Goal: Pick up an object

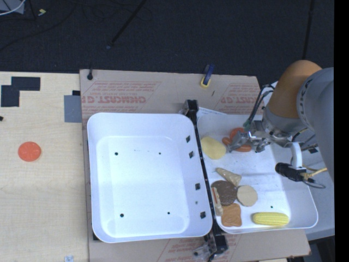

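Observation:
My gripper (238,141) hangs low over the upper part of the right bin (297,201), reaching in from the right. Its tip sits right at an orange-red object (240,133), which it partly hides; I cannot tell whether it touches it. A yellow lemon-like piece (213,148) lies just to the left of the gripper. Lower in the same bin are a tan cone (228,175), a dark brown disc (224,192), a beige disc (247,196), a toast-coloured slab (232,216) and a yellow corn cob (271,219).
The left bin (98,146) stands beside the right one, split from it by a black-clipped rim (199,162). Both rest on a cardboard sheet (136,91). The arm's grey body with cables (297,171) overhangs the right bin's right side.

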Controlling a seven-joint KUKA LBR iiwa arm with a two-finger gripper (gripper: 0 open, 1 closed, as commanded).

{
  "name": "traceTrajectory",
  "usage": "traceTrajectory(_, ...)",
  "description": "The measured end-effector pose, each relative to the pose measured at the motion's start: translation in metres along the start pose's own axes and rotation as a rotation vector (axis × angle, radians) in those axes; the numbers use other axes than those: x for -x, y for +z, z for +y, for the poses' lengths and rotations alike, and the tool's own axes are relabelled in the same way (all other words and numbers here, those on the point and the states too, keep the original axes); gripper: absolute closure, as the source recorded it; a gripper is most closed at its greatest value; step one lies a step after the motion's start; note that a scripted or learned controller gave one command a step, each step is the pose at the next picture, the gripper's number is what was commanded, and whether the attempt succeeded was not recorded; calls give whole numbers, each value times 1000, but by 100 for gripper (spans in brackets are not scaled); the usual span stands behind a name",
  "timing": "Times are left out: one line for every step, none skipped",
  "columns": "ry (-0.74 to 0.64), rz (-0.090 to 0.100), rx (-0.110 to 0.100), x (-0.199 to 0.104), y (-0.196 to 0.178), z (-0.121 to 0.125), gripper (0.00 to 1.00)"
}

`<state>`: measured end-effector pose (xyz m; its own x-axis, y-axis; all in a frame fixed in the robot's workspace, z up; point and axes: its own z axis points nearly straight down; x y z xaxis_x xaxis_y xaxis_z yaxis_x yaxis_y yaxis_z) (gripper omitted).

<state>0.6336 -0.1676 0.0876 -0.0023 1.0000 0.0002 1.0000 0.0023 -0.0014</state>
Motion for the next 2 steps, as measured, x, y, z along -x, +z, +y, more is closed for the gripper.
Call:
traceTrajectory(4,-2,2,47,-17,-3,0)
traceTrajectory(3,0,1,46,-27,-3,100)
